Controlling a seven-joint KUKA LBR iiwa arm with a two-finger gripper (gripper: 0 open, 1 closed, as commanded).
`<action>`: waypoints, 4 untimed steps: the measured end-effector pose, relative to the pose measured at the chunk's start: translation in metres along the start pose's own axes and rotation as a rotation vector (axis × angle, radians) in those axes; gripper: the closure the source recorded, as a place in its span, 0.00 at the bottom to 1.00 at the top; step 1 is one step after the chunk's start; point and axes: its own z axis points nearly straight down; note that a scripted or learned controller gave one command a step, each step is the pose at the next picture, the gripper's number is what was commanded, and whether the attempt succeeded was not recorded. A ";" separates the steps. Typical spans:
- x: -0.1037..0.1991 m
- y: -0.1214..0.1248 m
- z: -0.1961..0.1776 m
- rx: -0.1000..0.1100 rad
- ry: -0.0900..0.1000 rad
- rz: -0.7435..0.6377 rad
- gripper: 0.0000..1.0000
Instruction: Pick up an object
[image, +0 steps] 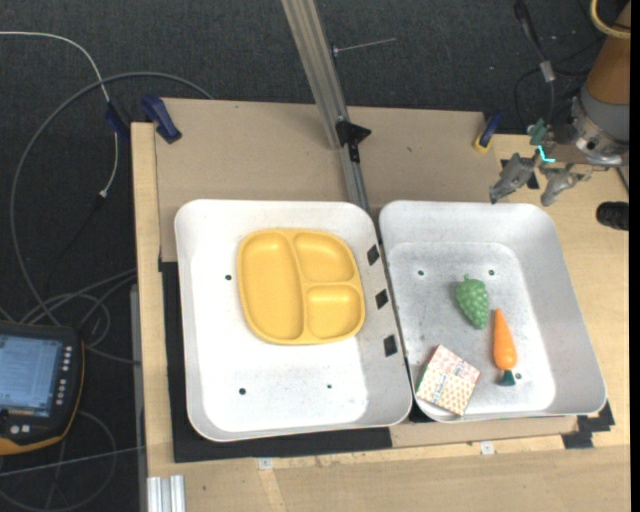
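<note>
The right bin (560, 250) holds three objects. A green bunch of grapes (473, 300) lies near its middle. An orange carrot (504, 345) with a green tip lies just right of the grapes. A patterned square packet (447, 380) rests at the bin's front edge. My gripper (532, 185) hangs above the bench just beyond the far edge of the right bin, fingers spread apart and nothing between them. It is well away from all three objects.
The left bin (200, 330) carries a yellow divided plate (300, 285). A metal pole (325, 75) slants up from between the bins. Blue clamps (160, 118) sit at the bench's back corners. A handheld control screen (35, 385) lies at the left.
</note>
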 end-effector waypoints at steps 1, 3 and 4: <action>0.001 -0.009 0.059 0.004 0.001 0.001 0.00; 0.010 -0.009 0.148 0.003 0.001 0.000 0.00; 0.010 -0.007 0.134 -0.004 -0.001 -0.001 1.00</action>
